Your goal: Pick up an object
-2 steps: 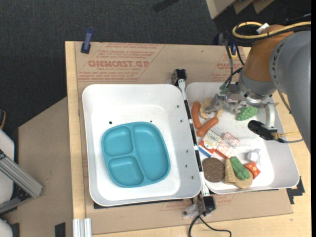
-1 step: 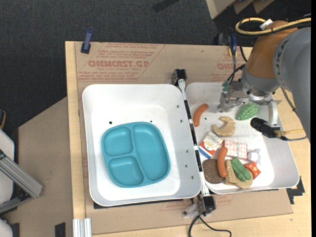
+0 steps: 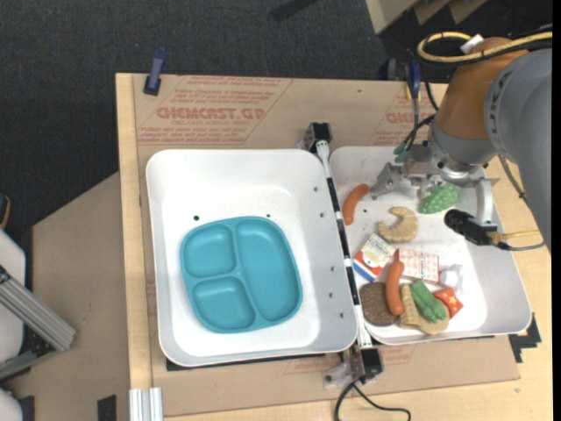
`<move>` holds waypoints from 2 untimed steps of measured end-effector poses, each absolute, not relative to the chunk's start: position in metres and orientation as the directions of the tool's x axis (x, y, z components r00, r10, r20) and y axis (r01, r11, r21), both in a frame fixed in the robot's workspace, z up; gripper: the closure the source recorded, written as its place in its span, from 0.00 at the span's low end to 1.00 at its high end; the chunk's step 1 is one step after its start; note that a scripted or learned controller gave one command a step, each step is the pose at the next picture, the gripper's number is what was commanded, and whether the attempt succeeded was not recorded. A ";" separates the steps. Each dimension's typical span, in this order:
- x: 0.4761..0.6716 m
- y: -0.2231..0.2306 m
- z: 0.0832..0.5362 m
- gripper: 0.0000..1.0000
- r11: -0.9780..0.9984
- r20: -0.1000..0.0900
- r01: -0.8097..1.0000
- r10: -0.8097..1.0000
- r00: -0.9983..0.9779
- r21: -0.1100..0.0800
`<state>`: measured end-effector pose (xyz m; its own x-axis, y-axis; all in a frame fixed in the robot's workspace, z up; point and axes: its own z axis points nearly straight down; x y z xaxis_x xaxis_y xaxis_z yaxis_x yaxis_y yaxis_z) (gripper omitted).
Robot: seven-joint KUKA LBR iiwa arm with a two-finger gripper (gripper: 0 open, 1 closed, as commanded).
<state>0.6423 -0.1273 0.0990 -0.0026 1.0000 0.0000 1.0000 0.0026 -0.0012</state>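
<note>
My gripper (image 3: 428, 181) hangs over the far part of the right bin (image 3: 508, 279), below the orange wrist band. A green leafy toy (image 3: 436, 200) lies directly under it, partly covered. A beige croissant-shaped piece (image 3: 401, 224) sits just in front of the gripper, and an orange sausage (image 3: 352, 203) lies to its left near the bin's edge. Nearer the front are a small printed packet (image 3: 377, 257), a white and red packet (image 3: 419, 264), a hot dog (image 3: 394, 286), a brown patty (image 3: 377, 303), a green pickle (image 3: 427, 299) and a slice of toast (image 3: 429, 320).
The left bin (image 3: 175, 182) holds a teal divided plate (image 3: 241, 273). A black clamp (image 3: 318, 135) and a metal strip join the two bins. The arm's grey body (image 3: 526, 103) covers the far right corner.
</note>
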 end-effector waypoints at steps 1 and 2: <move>0.595 -0.130 0.084 0.00 -0.002 0.002 1.000 1.000 0.002 -0.007; 0.598 -0.130 0.095 1.00 -0.001 0.000 1.000 1.000 0.001 0.001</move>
